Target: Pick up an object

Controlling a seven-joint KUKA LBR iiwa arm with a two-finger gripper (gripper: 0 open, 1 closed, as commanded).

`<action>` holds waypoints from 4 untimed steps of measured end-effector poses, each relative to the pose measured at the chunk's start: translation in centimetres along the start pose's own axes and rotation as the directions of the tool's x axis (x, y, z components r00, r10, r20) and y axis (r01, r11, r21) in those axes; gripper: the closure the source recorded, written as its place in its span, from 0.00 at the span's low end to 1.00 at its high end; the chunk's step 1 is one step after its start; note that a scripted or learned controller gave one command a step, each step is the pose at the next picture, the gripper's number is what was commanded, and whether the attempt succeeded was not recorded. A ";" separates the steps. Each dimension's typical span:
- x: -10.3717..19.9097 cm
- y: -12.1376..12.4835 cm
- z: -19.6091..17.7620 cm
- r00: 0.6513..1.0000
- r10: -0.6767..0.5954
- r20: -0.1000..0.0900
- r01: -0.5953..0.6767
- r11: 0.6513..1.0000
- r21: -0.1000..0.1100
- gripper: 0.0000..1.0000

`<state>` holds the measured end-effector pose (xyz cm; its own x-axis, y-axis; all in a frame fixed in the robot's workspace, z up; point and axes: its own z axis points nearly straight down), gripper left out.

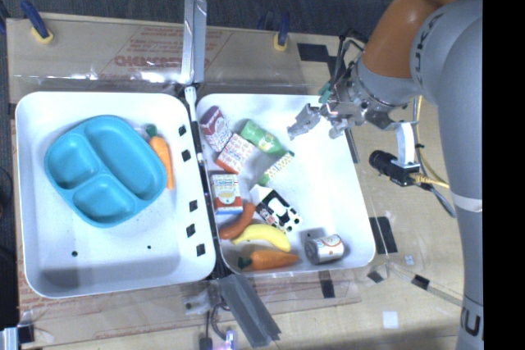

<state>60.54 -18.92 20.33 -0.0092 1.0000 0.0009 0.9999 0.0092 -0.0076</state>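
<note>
Arm [443, 53] reaches in from right. Right bin [349, 201] holds clutter: green can [261, 135], banana [262, 236], small tin [324, 247] near right corner. Gripper [316, 120] hovers over far right part; fingers spread, nothing held.

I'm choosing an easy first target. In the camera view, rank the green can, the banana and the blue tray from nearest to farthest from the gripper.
From the gripper, over the right bin's upper part:
1. Green can, just to its left, right bin.
2. Banana, near the right bin's lower edge.
3. Blue tray, across in the left bin.
</note>
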 end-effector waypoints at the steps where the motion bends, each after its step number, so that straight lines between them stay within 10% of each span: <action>1: 2.7 -4.8 8.1 0.999 -0.042 0.006 0.042 0.999 -0.025 0.00; 2: 4.9 -9.2 11.5 0.996 -0.091 0.001 0.091 0.996 -0.004 0.00; 4: 8.3 3.0 11.5 0.946 -0.326 0.001 0.326 0.946 -0.002 0.00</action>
<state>63.36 -10.59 8.79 -0.3342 0.9425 0.0023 0.9425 0.3342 -0.0051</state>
